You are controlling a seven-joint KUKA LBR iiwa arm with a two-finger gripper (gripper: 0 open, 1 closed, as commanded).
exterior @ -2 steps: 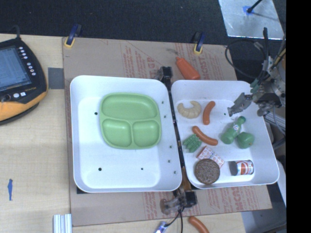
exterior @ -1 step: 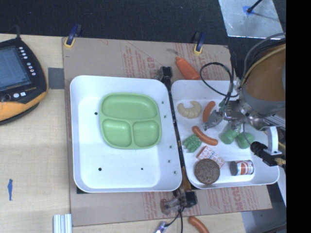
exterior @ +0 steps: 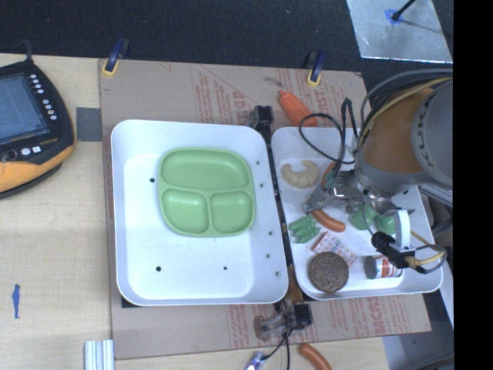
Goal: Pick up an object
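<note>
One smooth green three-compartment plate [exterior: 206, 190], white bin [exterior: 135, 230]

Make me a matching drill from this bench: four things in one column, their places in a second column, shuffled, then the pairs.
Things
1. green divided plate
2. brown round patty
3. croissant
4. orange carrot

Places
A. on the cardboard, outside the bins, above the right bin
B. near corner area of the right bin
C. in the left bin
D. far part of the right bin

Pairs: 1-C, 2-B, 3-D, 4-A
</note>
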